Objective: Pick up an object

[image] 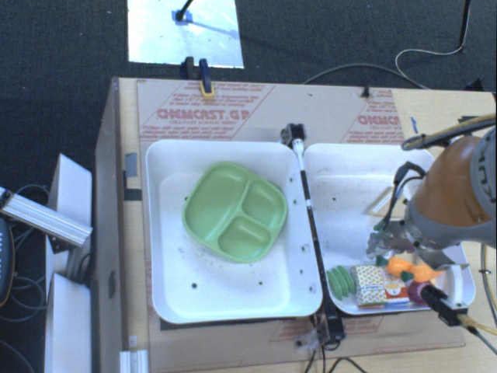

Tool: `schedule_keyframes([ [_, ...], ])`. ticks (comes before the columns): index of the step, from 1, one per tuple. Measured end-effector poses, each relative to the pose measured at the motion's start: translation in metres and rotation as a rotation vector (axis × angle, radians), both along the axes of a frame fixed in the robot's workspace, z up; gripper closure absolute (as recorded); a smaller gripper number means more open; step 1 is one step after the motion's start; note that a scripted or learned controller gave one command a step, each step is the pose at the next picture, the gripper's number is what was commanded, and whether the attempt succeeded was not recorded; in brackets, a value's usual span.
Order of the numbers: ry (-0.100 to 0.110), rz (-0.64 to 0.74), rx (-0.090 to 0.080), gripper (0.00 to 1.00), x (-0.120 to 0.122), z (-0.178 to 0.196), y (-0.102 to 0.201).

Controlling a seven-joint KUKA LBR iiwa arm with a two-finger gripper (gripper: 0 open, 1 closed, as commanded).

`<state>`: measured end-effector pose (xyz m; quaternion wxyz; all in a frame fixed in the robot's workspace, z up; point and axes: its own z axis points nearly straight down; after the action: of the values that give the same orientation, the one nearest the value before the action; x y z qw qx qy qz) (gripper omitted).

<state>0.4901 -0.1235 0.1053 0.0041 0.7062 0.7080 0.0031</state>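
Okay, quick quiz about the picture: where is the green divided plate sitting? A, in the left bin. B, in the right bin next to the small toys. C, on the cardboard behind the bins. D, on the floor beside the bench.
A: the green divided plate lies on the floor of the left bin, while the small toys are clustered at the near edge of the right bin.
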Motion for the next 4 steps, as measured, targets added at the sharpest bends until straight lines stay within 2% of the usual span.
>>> schedule_keyframes([
  [1, 0.0, 0.0, 0.0, 0.0, 0.0, 0.0, 0.0],
  [2, 0.008, -0.002, -0.001, 0.0, -0.003, 0.018, -0.076],
  [3, 0.006, 0.0, 0.0, 1.0, -0.002, 0.028, -0.075],
  [4, 0.006, -0.001, 0.0, 0.0, -0.002, 0.028, -0.075],
])
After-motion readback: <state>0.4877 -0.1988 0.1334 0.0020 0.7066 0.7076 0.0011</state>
